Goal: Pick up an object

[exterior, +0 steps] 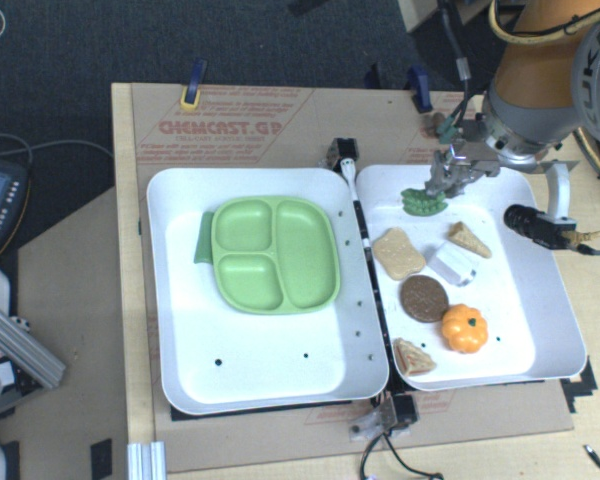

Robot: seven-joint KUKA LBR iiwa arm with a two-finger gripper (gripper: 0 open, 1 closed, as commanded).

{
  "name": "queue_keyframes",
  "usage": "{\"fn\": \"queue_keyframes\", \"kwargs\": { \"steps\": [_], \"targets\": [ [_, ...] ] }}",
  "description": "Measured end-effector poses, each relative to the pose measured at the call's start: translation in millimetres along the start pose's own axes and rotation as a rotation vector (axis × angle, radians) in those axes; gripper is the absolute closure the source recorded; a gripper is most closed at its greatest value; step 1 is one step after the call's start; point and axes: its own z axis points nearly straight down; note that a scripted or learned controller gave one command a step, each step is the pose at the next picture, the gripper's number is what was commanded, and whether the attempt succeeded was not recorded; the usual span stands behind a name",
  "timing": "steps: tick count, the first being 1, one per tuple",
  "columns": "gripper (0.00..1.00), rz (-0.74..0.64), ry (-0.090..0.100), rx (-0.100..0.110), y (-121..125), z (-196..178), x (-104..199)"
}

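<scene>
Hovering right over the green piece at the back of the right bin: gripper low, touching or nearly so, grip state can't tell. Bread, wedge and white block lie just in front. Judgement: centre on the green piece, close fully, lift straight to avoid the bin wall. Green tray sits in the left bin.

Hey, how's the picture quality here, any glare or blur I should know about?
Camera view: lighting is even and soft; the white bins look bright but keep their detail. The claw over the green toy is slightly soft, so its fingers are hard to read. The pumpkin and green plate are sharp, with faint shadows.
</scene>
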Motion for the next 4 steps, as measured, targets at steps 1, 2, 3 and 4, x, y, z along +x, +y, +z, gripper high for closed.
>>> {"fn": "queue_keyframes", "kwargs": {
  "steps": [1, 2, 3, 4],
  "targets": [
    [1.00, -0.001, 0.000, 0.001, -35, -4, 40],
    [1.00, -0.001, 0.000, 0.002, -57, 9, 78],
    [1.00, -0.002, 0.000, 0.002, -94, 6, 123],
    [1.00, -0.001, 0.000, 0.001, -102, 4, 142]
  ]
}}
